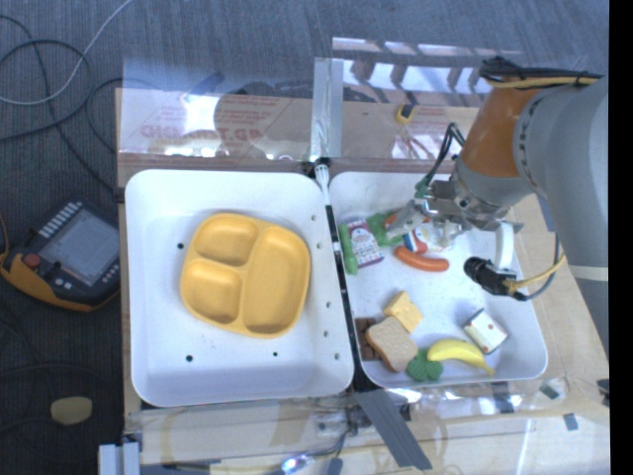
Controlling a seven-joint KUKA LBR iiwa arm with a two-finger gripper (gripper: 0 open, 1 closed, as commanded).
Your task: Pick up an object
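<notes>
My gripper (433,228) hangs low over the upper middle of the right bin (530,336), on the grey arm with its orange band (492,137). Just below it lies a red hot dog (422,259), and a small red and blue item sits right beside the gripper's tip. A green and purple packet (362,244) lies to its left. Further toward the front are a cheese wedge (403,312), a bread slice (391,342), a banana (460,354), a green vegetable piece (423,368) and a small white box (486,331).
The left bin (148,295) holds a yellow divided plate (245,273). A black cable fitting (483,272) hangs from the arm over the right bin. A raised wall divides the two bins. A pendant (69,255) lies on the floor at left.
</notes>
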